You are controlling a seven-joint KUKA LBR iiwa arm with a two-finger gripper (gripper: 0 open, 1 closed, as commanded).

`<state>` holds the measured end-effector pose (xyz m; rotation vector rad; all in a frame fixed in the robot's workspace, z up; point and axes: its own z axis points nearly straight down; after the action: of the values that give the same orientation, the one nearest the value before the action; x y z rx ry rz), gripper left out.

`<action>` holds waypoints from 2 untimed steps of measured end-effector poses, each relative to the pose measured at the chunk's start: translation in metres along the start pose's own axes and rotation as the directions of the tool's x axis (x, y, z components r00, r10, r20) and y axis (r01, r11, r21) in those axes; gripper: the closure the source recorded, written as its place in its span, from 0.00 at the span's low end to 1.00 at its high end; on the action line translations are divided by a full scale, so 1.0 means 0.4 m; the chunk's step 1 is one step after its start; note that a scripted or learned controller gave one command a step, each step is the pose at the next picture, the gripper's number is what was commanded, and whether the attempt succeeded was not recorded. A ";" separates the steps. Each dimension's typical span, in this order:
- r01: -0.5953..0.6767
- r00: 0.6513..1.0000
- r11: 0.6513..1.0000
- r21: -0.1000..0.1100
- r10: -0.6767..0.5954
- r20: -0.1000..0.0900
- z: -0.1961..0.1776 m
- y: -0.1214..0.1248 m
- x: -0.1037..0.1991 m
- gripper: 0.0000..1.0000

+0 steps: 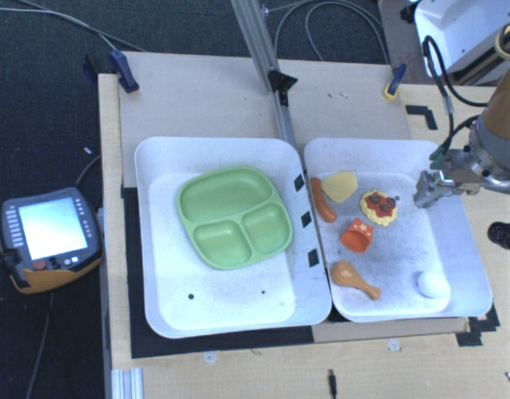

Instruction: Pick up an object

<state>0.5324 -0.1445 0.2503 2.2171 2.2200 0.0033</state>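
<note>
The right bin [454, 223] holds several toy foods: a sausage [324, 200], a yellow wedge [341, 186], a small pizza [379, 207], an orange-red cup-shaped piece [356, 235], a drumstick [354, 278] and a white egg [433, 285]. My gripper [427, 191] hangs over the bin's right side, just right of the pizza and apart from it. I see nothing between its fingers.
The left bin [155, 223] holds a green divided plate [234, 217]. A metal pole [259, 40] slants in from the top to the wall between the bins. A teach pendant [47, 238] lies left of the bench. Cables run along the back.
</note>
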 end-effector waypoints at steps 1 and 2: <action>0.006 1.000 1.000 0.006 -0.006 -0.005 0.013 0.013 0.157 1.00; 0.004 1.000 1.000 0.007 -0.004 -0.004 0.015 0.018 0.295 1.00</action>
<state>0.5393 -0.0264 0.2441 2.2175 2.2302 0.0004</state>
